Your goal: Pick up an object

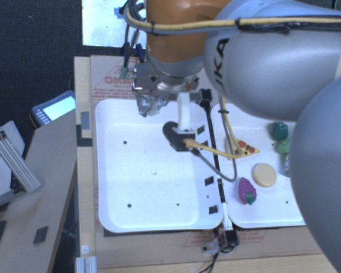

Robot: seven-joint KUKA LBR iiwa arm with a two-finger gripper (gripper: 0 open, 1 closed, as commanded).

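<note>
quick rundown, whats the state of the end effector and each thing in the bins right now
end effector, over the far end of the left bin, no object seen held
purple fruit toy, lying in the right bin, not gripped
tan disc, lying flat beside the purple toy
yellow and red toy, lying flat, partly under a cable
upper green toy, resting, partly hidden by the arm
lower green toy, resting, partly hidden

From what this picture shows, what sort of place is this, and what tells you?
Probably a robotics lab: a grey KUKA arm reaches over the left bin, and the right bin holds small toys such as a purple toy fruit.
</note>
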